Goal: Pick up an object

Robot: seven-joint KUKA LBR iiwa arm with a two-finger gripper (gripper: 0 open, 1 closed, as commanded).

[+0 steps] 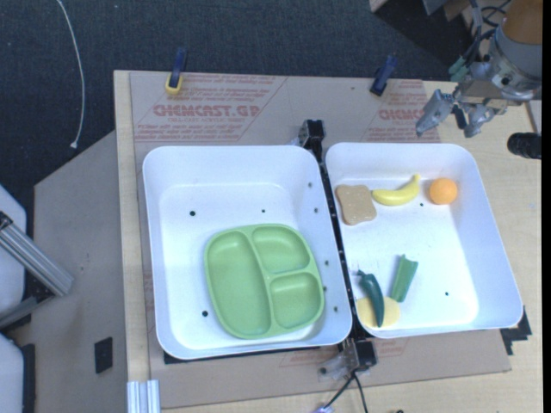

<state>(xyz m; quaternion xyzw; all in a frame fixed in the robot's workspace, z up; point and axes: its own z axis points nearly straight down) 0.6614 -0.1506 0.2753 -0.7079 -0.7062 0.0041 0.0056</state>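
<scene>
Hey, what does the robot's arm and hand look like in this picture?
The arm enters at the upper right: an orange-tan band above a rounded grey wrist section. Below it sits a grey metal hand with angular fingers. Thin cables, one apparently greenish, run along the wrist. I can't make out any markings.

The arm [525, 15] is cut off at the top-right corner.

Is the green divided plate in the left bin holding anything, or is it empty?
Empty. The green divided plate lies flat in the left bin, and all three compartments show bare green.
</scene>
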